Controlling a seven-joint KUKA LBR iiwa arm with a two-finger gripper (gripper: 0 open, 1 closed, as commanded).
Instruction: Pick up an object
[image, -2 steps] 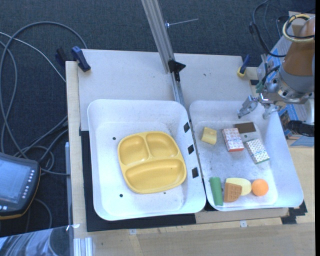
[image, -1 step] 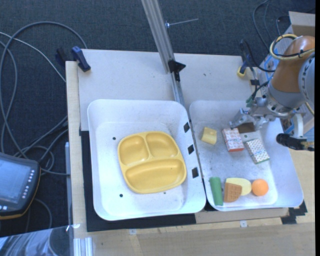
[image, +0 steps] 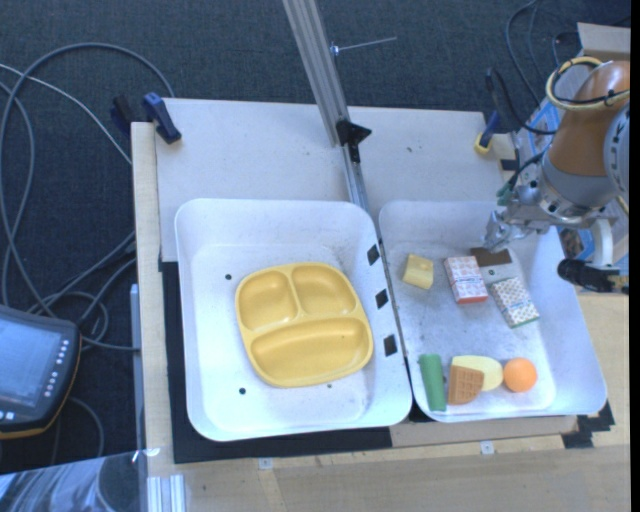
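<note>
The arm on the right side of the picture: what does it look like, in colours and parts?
The arm is thick and rounded, with an orange band and grey metal below it. A yellow cable loops over its top, with blue parts behind. The gripper at its end is small, grey and metallic.

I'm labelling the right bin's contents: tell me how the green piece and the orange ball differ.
The green piece is a long stick shape; the orange ball is round. The green piece lies at the left end of the bin's front row, by the divider; the orange ball sits at the right end. Colours differ: green against orange. Both rest on the floor of the right bin, apart from the gripper.
</note>
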